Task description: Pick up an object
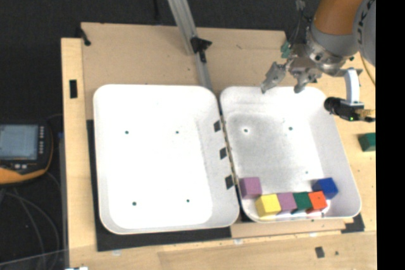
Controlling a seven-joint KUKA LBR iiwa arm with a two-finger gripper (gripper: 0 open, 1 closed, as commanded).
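Observation:
Several small blocks lie along the front edge of the right bin (278,110): a purple block (250,186), a yellow block (267,204), a second purple block (286,201), a green block (302,200), an orange block (317,200) and a blue block (325,186). My gripper (282,81) hangs over the bin's far rim, well away from the blocks. Its two fingers (271,78) are spread apart with nothing between them.
The left bin (158,155) adjoins the right one. A slanted metal rod (180,9) crosses the back of the bench. A green object (367,142) lies on the bench right of the bins. A handheld device (22,145) sits at far left.

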